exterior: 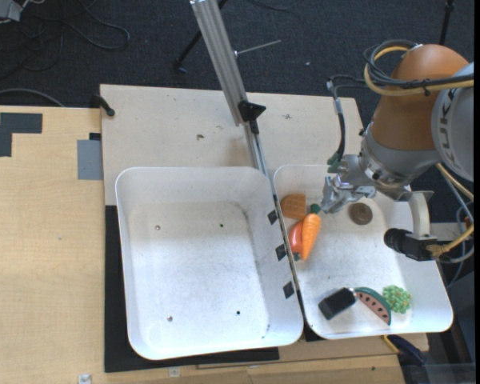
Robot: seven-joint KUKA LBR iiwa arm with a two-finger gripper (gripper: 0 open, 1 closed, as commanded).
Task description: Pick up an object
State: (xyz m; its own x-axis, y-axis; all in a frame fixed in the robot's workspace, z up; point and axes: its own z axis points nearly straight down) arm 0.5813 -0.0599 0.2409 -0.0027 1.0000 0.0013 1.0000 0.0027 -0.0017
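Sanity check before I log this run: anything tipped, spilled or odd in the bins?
Nothing stands out. The toys lie loose inside the right bin: a carrot by the divider, a brown block behind it, a brown disc, and a black block, watermelon slice and green cluster near the front. The gripper hangs above the carrot's top.

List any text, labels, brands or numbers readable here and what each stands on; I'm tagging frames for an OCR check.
None can be read.
Nothing legible shows on the two shallow white bins, the orange toy carrot, the small black block, the watermelon slice toy or the grey and orange arm.
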